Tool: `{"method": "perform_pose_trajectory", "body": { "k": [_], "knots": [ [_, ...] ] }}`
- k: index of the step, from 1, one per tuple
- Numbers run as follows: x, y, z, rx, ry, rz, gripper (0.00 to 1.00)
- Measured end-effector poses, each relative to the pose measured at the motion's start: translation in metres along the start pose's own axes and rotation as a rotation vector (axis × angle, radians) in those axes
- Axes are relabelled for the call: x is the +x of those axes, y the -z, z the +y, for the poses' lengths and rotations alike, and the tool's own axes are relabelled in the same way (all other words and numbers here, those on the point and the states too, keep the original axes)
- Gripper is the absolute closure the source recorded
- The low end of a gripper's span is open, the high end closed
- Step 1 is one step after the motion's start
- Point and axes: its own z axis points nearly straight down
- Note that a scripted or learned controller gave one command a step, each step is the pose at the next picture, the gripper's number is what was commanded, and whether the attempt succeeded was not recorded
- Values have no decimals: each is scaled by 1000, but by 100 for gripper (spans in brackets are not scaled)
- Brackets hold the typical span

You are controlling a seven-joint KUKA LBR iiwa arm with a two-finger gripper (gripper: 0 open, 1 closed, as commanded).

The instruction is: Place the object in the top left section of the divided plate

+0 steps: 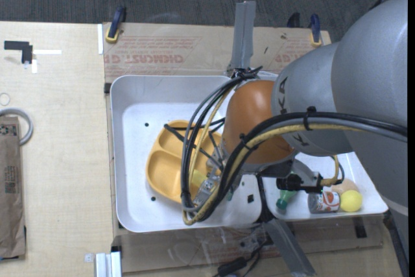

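Note:
A yellow divided plate (166, 168) lies in the left white bin (130, 139). The grey arm with its orange band (256, 123) reaches in from the right and hangs over the plate's right half. Black and yellow cables (201, 159) loop down across the plate. My gripper (204, 188) sits low over the plate's right edge, mostly hidden by the cables and wrist. A small yellowish bit shows near the cables on the plate; I cannot tell what it is. The plate's right sections are hidden.
The right bin (363, 211) holds a yellow ball (351, 202), a small can (323, 201) and a green-capped item (283, 200). A cardboard sheet (175, 52) lies behind the bins with clamps. A brown paper bag (10, 185) rests at the far left of the bench.

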Motion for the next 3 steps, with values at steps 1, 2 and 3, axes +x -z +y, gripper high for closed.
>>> {"method": "perform_pose_trajectory", "body": {
  "k": [1, 2, 3],
  "knots": [
    [-68, 170, -1, 14, -142, 14, 0],
    [-81, 320, 64, 15, -192, 14, 0],
    [-88, 344, 52, 15, -267, 13, 0]
  ]
}}
